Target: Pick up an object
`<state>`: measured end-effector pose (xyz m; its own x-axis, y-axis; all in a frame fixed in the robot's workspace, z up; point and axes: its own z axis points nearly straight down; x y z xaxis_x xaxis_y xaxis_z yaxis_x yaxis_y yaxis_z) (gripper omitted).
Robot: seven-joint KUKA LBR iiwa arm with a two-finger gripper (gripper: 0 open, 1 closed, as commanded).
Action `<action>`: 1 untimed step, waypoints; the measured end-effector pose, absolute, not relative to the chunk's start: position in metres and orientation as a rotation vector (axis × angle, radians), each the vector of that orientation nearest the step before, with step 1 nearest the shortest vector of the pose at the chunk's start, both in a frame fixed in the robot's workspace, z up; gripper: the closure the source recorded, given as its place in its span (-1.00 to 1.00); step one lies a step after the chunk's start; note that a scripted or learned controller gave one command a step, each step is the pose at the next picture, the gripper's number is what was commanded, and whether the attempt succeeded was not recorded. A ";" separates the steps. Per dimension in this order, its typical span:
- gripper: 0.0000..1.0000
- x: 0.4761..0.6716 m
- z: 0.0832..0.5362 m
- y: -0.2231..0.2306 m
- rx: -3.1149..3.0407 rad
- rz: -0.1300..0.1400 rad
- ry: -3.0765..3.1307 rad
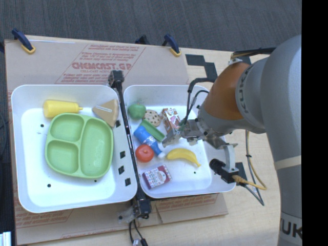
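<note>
The arm, grey w/ orange band, came in from the right of the frame over the counter. Left bin held a green divided plate, a yellow bottle lying w/ long axis left-right, nozzle to the right, and a tan wedge at its upper right corner. Right bin held the rest: banana at centre-right, long axis approx. left-right, curved, tips down; red carton below-left; blue cylinder on a diagonal, upper left to lower right; red tomato; green ball; cookie; small printed carton. The tool sat just above the banana, beside the printed carton; can't tell its finger state, nothing seen clamped.
</note>
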<state>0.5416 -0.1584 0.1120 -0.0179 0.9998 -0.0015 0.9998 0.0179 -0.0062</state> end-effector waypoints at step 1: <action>-1.00 0.572 0.093 -0.109 -2.223 0.009 -2.230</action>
<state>0.5719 -0.1093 0.0931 -0.0032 1.0000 -0.0093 1.0000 0.0032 0.0014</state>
